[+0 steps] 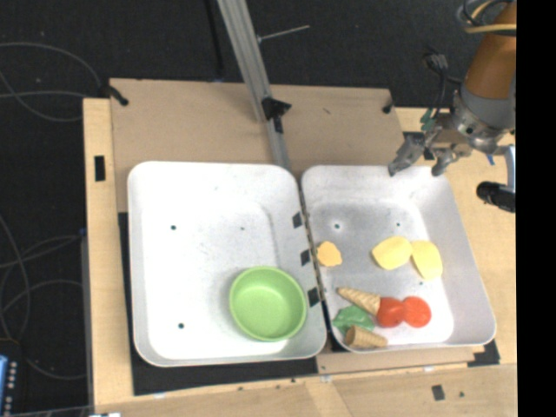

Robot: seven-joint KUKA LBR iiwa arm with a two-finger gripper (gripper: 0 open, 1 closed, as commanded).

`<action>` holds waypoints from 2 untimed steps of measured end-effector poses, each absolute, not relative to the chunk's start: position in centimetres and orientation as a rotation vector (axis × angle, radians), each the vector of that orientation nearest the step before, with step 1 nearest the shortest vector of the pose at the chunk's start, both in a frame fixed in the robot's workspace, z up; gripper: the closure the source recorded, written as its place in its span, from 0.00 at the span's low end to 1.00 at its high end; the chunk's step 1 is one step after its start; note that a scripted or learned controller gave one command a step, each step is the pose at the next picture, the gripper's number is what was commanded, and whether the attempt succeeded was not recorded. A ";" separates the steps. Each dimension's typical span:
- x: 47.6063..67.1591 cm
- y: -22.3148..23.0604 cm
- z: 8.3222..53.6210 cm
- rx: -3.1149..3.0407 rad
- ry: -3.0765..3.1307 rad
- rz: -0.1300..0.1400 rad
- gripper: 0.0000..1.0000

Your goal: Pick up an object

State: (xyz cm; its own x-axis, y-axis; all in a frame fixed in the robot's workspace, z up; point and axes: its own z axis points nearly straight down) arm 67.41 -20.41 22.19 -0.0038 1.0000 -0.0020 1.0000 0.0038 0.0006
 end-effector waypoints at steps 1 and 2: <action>67.4 -20.5 22.2 2.215 2.224 -0.005 0.00; 67.6 -21.0 18.0 2.219 2.223 -0.007 0.00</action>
